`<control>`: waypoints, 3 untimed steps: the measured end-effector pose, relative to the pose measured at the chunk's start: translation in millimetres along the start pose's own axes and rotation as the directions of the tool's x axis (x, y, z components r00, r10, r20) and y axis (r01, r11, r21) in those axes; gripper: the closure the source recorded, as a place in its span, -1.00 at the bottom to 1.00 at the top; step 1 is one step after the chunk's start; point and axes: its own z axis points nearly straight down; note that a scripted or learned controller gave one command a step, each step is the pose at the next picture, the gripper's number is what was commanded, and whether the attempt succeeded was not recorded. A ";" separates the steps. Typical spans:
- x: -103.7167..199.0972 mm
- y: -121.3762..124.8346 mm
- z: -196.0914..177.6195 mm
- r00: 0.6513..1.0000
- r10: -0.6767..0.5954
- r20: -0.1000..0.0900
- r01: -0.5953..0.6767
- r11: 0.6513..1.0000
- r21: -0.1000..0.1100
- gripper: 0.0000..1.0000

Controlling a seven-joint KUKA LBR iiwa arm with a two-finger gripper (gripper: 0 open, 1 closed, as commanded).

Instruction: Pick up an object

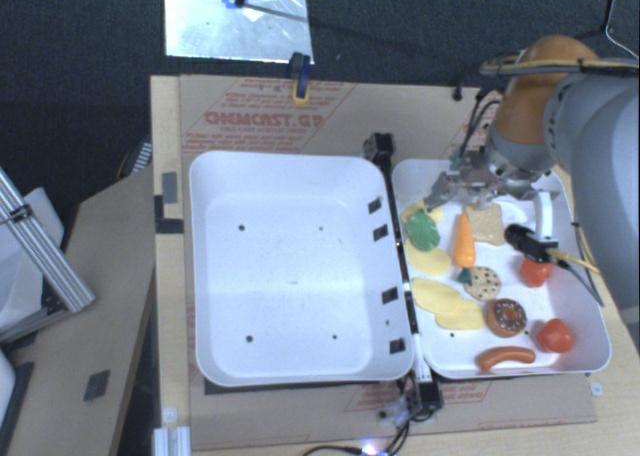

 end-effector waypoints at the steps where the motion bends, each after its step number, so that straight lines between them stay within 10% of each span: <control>1: 54.6 -59.7 -97.8 1.000 -0.002 0.001 0.002 1.000 -0.014 -1.00; 2: 51.1 -57.8 -103.9 1.000 0.001 0.004 -0.001 1.000 -0.014 1.00; 3: 11.3 -112.9 -10.3 1.000 0.010 0.003 -0.010 1.000 0.000 1.00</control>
